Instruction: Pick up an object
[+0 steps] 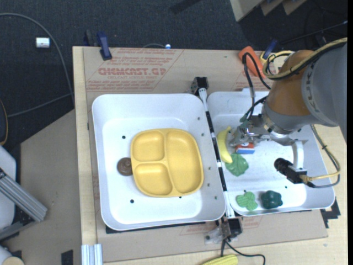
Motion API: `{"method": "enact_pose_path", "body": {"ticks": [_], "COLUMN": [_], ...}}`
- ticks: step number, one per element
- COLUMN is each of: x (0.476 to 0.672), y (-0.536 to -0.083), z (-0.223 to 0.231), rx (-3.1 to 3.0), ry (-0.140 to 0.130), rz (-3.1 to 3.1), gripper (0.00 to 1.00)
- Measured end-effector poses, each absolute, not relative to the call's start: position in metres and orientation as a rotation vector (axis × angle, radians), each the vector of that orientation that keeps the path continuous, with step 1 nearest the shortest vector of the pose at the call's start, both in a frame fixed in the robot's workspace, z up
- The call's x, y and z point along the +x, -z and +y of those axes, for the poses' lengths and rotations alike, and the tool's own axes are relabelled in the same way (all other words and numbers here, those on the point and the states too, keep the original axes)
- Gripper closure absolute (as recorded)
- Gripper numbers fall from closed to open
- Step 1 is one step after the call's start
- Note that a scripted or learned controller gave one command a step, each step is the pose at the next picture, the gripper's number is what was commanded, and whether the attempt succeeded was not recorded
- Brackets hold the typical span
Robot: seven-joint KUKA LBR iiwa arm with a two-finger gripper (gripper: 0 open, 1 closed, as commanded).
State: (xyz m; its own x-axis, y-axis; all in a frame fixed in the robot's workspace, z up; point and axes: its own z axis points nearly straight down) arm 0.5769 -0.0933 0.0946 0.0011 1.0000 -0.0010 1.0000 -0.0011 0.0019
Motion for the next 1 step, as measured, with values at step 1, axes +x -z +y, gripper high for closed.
{"method": "enact_pose_path", "body": {"ticks": [1], "x": [0.5656], "y": [-0.1857], "z": [-0.0062], "rx": [2.218], "ry": [-0.005], "rz": [2.225], "gripper": [1.00]}}
